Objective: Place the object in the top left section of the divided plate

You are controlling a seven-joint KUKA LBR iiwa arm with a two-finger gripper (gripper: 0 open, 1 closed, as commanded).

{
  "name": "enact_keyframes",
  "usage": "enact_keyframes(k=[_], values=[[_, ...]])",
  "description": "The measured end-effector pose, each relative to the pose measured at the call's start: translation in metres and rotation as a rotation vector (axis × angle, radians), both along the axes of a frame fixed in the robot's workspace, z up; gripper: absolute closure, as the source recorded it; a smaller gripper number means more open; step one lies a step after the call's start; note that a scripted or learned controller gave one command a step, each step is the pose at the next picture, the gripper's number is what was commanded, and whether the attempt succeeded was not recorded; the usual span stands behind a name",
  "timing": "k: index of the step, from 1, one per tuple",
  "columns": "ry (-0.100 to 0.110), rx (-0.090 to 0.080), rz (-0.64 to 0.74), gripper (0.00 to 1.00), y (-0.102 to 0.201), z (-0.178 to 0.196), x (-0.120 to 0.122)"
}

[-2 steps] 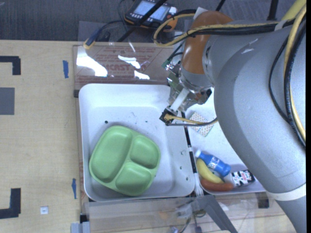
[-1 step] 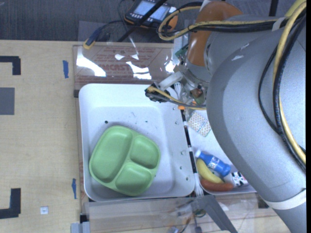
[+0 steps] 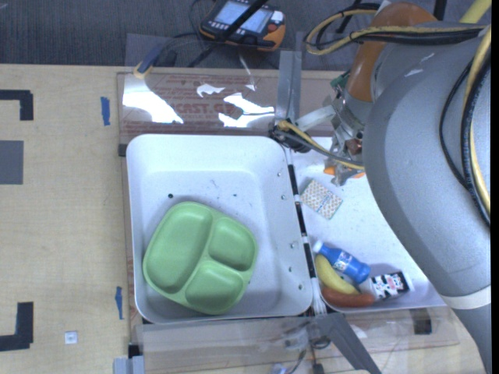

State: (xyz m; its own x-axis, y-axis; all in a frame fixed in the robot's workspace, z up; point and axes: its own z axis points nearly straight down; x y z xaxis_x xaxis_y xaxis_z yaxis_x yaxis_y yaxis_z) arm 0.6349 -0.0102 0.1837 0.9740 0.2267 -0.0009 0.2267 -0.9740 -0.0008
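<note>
Firstly, on the left, the green divided plate (image 3: 201, 257) sits in the left white bin (image 3: 199, 162), turned at a slant. It has three compartments, and the long one on its upper-left side reads as the target section. All three look bare. To do this step well, the arm must first get a sure hold on one item in the right white bin (image 3: 355, 220). It should then lift that item high enough to clear the ridge between the bins, and release it low over the long compartment so it doesn't bounce into a neighbouring one.

Moving right, a small checkered packet (image 3: 321, 199) lies flat on the right bin's floor, near the dividing ridge. It is just below and slightly left of the gripper (image 3: 344, 160), apart from it and not held. It looks like the closest candidate, and being flat and thin it may slip, so a centred descent matters.

Whether the gripper is open or closed cannot be told, since the wrist and cables hide it.

Lower in that bin, a blue bottle (image 3: 348, 263), a banana (image 3: 330, 278) and a small black-and-white carton (image 3: 387, 284) are bunched together, well apart from the gripper.
</note>
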Motion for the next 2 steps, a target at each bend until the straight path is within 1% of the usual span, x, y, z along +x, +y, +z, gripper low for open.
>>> enact_keyframes(k=[1,2], values=[[0.002,0.0,-0.025,1.0,-0.049,0.0,0.015],[0.002,0.004,-0.023,1.0,-0.127,-0.091,-0.002]])
